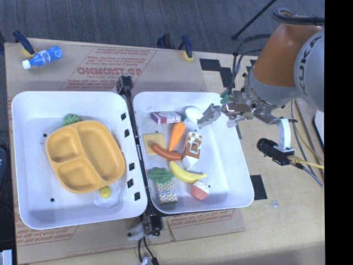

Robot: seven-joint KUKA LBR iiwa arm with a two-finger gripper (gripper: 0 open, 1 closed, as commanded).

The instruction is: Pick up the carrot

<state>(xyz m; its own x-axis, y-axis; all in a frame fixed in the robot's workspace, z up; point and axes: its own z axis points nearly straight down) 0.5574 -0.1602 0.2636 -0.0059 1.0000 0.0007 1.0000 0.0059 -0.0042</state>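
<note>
The carrot (176, 136) is lying in the right bin (234, 170), near the middle of its upper half, tilted with its thick end up and its tip pointing down-left. Its tip is touching a red sausage (166, 152) that is lying just below it, and a small printed carton (192, 145) is sitting just right of the carrot. Up-left of the carrot a pink-and-white box (166, 117) is lying flat, and a white egg-shaped thing (192, 114) is resting just above it. Further below the carrot a banana (186, 173) is lying — well apart from it.

The gripper (209, 115) is hanging up-right of the carrot, close beside the white thing, clear of the carrot; I cannot tell how it is set. Far left of the carrot, the left bin (27, 203) is holding a yellow divided plate (84, 155). The worktop (276, 225) is carrying both bins.
</note>
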